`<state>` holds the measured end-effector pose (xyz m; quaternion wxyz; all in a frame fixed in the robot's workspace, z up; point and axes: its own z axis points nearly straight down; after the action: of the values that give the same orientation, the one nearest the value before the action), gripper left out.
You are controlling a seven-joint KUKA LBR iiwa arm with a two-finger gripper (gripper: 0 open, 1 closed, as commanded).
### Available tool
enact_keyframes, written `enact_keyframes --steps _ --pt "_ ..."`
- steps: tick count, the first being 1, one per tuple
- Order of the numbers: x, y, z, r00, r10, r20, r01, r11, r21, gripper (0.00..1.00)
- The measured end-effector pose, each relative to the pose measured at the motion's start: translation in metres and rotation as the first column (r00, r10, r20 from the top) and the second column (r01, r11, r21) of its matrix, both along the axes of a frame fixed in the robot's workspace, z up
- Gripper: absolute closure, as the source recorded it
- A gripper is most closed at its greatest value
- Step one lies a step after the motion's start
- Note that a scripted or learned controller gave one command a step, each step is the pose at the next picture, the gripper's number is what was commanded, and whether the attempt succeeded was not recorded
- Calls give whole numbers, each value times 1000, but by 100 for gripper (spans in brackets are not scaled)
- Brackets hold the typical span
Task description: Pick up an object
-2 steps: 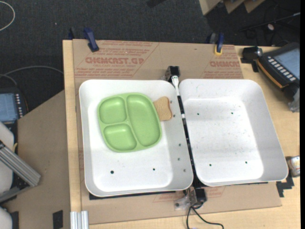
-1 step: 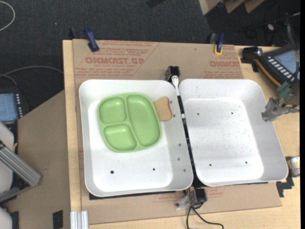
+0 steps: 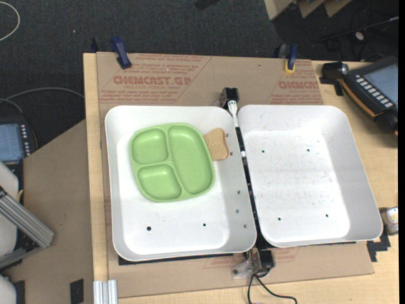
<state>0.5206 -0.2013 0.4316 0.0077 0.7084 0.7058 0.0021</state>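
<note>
A green plate [image 3: 171,162] with three compartments lies in the left bin [image 3: 171,233], toward its upper part. A tan piece that looks like toast or a cracker [image 3: 217,144] rests against the plate's upper right rim, close to the divide between the bins.
The right bin [image 3: 304,176] sits beside the left one, with small dark specks on its floor. Both bins rest on a cardboard sheet [image 3: 158,75] held by blue and yellow clamps. A black device [image 3: 370,87] lies at the far right. Cables hang at the bench's front edge.
</note>
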Motion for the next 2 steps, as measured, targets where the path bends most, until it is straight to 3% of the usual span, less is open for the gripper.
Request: enact_keyframes --steps 1,2 --pt "-30 33 -79 1000 4 -22 -4 1000 11 100" --pt "-3 -26 -18 1000 0 -5 0 1000 1 100"
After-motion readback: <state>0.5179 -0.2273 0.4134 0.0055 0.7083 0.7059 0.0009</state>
